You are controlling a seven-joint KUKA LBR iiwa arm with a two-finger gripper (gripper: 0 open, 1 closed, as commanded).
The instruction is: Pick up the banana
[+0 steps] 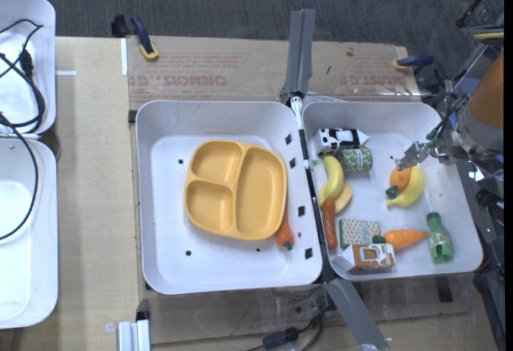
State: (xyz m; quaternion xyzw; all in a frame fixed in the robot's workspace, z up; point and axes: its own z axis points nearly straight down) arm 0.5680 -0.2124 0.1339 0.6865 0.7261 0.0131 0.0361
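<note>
Two bananas lie in the right bin (377,113). One banana (332,175) rests along the bin's left wall, with a second yellow piece (344,199) tucked just under it. The other banana (409,191) lies further right, touching an orange fruit (400,178). My gripper (418,154) hangs just above and slightly right of that right-hand banana and the orange. Nothing shows as held by it. The grey arm with its orange band comes in from the right edge.
The right bin also holds a cow-patterned carton (343,137), a green can (356,159), a red pepper (329,225), a cracker box (359,231), a carrot (405,238), a green bottle (438,237) and an orange box (373,257). The left bin (160,181) holds a yellow divided plate (236,189) and a small carrot (286,236).
</note>
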